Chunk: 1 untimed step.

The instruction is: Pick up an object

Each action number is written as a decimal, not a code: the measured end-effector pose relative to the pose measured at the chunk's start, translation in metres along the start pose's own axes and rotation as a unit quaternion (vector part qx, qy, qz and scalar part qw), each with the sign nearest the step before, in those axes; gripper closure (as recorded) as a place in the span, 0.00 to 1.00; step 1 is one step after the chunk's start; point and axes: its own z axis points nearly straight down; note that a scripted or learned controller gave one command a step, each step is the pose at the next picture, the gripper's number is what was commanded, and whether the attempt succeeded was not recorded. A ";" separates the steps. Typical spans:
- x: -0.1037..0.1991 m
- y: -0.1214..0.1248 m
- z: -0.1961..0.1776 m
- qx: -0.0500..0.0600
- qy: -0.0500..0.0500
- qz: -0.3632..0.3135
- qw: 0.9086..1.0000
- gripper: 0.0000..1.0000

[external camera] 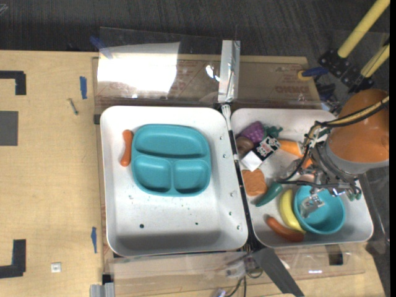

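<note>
Orange-banded arm (362,132) hangs over the right bin (365,228), the gripper (315,198) above the teal bowl (322,214); its grip seems impossible to tell.

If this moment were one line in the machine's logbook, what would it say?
phase: reaching | gripper over teal bowl, right bin | grasp: unconfirmed | left bin: teal tray

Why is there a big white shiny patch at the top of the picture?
In the camera view, light bounces off the clear plastic sheet behind the left bin, making white glare that hides what is under it. The teal tray looks sharp; the orange arm looks a little blurry.
</note>
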 end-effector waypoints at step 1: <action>-0.005 -0.003 -0.016 0.005 -0.007 0.000 1.000 1.00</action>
